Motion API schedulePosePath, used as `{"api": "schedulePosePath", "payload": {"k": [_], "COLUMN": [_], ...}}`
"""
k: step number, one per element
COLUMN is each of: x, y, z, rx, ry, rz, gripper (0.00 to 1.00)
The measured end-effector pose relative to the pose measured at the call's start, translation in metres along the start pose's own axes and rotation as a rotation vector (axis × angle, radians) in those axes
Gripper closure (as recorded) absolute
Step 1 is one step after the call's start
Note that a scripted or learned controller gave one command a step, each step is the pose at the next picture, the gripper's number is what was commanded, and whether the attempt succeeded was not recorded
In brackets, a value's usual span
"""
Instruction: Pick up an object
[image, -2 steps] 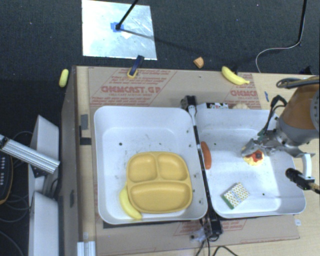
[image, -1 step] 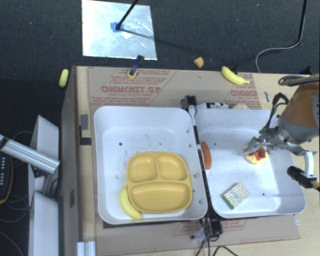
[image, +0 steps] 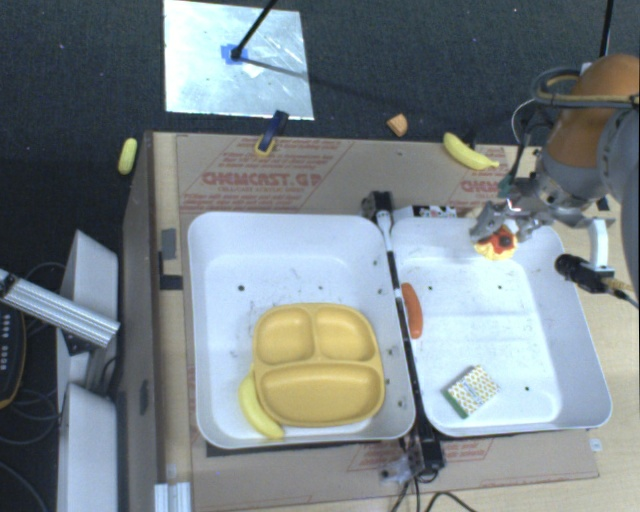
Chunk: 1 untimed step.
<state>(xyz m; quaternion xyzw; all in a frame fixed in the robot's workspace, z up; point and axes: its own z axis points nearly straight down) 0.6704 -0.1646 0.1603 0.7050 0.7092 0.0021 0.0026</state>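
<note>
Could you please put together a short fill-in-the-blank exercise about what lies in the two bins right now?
1. The yellow divided tray lies in the ____ bin as the camera sees it.
2. The banana in that bin lies against the tray's near-left corner; its colour is ____.
3. The orange carrot lies along the ____ edge of the right bin.
4. The gripper is over the right bin's ____ corner, by a small yellow-and-orange toy.

Missing words: left; yellow; left; far
</note>
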Motion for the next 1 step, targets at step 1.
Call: {"api": "schedulePosePath", "payload": {"k": [1], "x": [0.0751], "y": [-0.0002], "z": [-0.0358], "rx": [0.003], "ry": [0.001], "rz": [0.000], "gripper": [1.00]}}
